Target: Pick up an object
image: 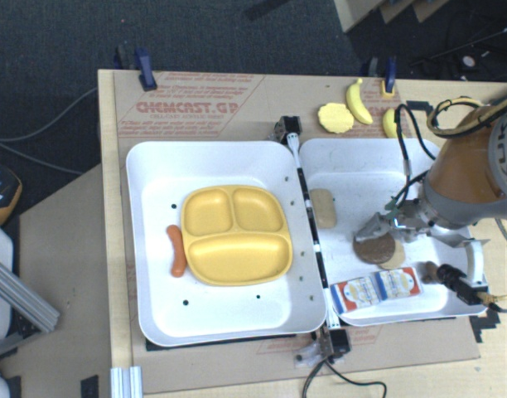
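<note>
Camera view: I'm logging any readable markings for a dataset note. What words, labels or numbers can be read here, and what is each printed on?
"CHEMCAST GP" in large red letters, on the brown protective sheet behind the left bin. The lines of smaller red print above and below it are too blurred to read.
Flat blue, red and white packet in the right bin: printing too small to read.

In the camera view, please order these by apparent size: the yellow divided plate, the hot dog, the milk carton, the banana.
1. yellow divided plate, clearly largest
2. milk carton
3. hot dog and banana: they look about alike; the banana lies farther from the camera, so I leave them unranked.
</note>
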Available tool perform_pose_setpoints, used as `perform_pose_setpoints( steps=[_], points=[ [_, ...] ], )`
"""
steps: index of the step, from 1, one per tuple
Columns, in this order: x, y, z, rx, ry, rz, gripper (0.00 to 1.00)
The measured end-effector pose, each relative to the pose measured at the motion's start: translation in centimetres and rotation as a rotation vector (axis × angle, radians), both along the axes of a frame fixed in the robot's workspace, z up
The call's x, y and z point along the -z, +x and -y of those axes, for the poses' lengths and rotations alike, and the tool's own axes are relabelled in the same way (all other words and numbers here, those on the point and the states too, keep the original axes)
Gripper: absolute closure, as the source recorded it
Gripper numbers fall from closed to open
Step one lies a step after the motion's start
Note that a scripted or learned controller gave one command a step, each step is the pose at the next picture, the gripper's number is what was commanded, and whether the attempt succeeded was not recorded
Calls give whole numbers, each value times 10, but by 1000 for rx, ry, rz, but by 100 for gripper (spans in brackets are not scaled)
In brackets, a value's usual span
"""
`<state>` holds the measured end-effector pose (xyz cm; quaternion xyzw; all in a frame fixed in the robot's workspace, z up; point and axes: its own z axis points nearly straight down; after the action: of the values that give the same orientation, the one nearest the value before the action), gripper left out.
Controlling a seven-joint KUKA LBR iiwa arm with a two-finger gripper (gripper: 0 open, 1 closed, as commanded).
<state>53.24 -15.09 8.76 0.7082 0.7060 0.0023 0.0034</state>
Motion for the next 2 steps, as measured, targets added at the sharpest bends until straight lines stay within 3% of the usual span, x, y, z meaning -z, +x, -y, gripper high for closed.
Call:
perform_pose_setpoints(
  steps=[1, 2],
  points=[
    [3, 12, -36, -7, 2, -6, 0],
    [3, 0, -11, -1, 2, -10, 0]
  ],
)
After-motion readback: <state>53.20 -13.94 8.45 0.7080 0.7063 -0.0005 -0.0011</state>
